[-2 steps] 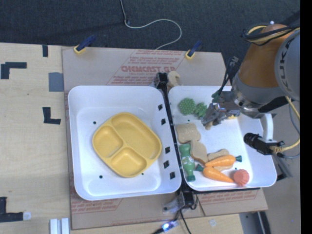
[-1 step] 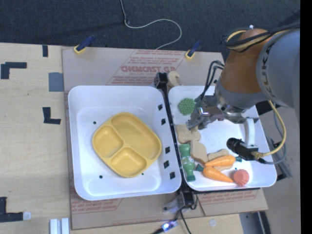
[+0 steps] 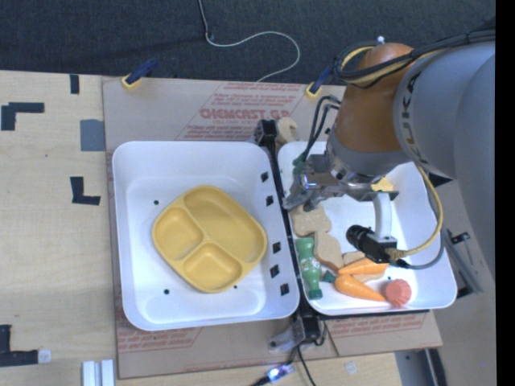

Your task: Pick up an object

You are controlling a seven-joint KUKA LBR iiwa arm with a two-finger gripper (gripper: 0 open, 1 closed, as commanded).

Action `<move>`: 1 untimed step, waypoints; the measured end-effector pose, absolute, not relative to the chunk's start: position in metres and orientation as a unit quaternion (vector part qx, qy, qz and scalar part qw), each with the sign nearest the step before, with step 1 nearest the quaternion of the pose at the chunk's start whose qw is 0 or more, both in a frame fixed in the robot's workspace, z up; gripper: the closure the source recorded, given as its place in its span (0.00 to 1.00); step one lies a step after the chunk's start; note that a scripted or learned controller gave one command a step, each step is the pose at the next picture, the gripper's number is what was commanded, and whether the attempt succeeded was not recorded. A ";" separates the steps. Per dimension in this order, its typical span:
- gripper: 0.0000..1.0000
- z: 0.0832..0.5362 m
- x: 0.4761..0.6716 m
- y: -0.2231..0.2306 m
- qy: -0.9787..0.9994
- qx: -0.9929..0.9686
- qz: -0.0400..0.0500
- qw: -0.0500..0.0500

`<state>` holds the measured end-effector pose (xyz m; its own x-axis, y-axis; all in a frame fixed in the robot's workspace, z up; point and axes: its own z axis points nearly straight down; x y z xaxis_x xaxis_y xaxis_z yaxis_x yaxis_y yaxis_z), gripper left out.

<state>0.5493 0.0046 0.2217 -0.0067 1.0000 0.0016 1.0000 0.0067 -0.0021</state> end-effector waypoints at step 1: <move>1.00 0.226 0.549 0.067 -0.710 -0.704 0.000 0.001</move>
<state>0.5487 0.0674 0.2262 -0.0089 1.0000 0.0018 1.0000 0.0089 -0.0023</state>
